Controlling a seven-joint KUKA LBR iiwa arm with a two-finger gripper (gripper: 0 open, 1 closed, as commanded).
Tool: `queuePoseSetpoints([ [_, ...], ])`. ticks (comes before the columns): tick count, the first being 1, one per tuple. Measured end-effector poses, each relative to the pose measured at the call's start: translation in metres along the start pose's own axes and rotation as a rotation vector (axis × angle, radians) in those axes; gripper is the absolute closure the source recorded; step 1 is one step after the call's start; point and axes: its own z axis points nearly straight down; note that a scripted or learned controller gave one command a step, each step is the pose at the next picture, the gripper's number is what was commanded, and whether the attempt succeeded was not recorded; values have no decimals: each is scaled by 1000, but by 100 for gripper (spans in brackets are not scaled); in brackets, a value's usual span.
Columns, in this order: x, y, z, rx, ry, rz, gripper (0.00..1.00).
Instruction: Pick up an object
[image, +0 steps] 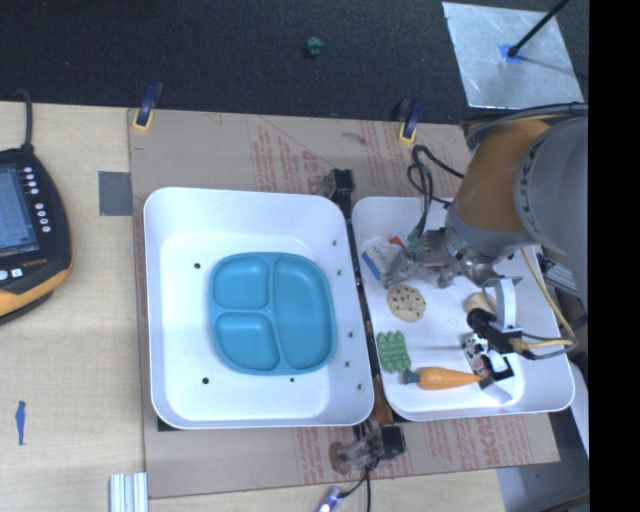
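Observation:
The right bin (545, 400) holds several small objects. A round speckled cookie (405, 300) lies near its middle left, with a green knobbly piece (392, 350) below it. An orange carrot (447, 378) lies near the front wall. A small blue and red item (374, 262) rests against the left wall. My gripper (408, 260) hangs low over the upper left of this bin, just above the cookie and beside the blue and red item. The grey arm (510, 200) covers the bin's back right part.
The left bin (165, 300) carries a blue divided plate (272, 312). Black and white small parts (490, 345) and a yellowish piece (478, 300) lie at the right bin's right side. A pendant (25, 230) sits on the bench at far left.

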Motion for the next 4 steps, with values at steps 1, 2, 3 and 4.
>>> queuePoseSetpoints([
  [1,-3,34,0,-2,1,1,0],
  [2,-6,58,0,-3,2,-1,0],
  [3,5,53,0,0,2,-1,0],
  [4,3,55,0,-3,1,0,0],
])
